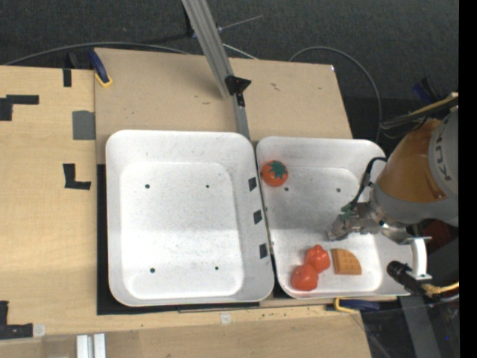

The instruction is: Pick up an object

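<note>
Camera view looks down on the end effector [344,227] low inside the right bin [320,149]; I cannot tell its state; just below it lie a tan waffle piece [346,262] and two red peppers [311,267]; a tomato [274,174] sits near the bin's far-left corner.

1 fixed camera looks down at a slant on both white bins [182,142] from above.
</note>
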You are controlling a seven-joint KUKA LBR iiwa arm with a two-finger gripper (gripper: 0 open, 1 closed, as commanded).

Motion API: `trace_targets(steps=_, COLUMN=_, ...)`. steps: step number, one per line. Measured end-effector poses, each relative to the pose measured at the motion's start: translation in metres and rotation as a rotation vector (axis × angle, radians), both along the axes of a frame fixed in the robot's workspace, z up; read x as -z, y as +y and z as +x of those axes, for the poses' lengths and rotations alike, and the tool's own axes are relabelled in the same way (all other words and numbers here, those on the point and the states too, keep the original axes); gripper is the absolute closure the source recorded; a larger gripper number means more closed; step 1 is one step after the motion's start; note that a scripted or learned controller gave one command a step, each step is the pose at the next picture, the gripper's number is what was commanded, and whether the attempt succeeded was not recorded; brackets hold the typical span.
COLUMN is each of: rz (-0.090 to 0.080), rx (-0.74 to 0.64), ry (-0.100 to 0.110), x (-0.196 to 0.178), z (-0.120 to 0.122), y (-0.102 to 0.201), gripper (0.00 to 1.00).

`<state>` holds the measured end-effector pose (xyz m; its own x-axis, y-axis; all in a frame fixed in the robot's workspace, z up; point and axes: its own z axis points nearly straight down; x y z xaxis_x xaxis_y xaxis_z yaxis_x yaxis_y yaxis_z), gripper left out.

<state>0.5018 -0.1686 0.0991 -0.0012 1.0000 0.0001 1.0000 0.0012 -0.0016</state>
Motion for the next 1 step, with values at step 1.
trace_targets(steps=1, rz=0.0, rx=0.0, ry=-0.003, x=-0.0424, z=-0.0023, y=0.0027, gripper=1.0)
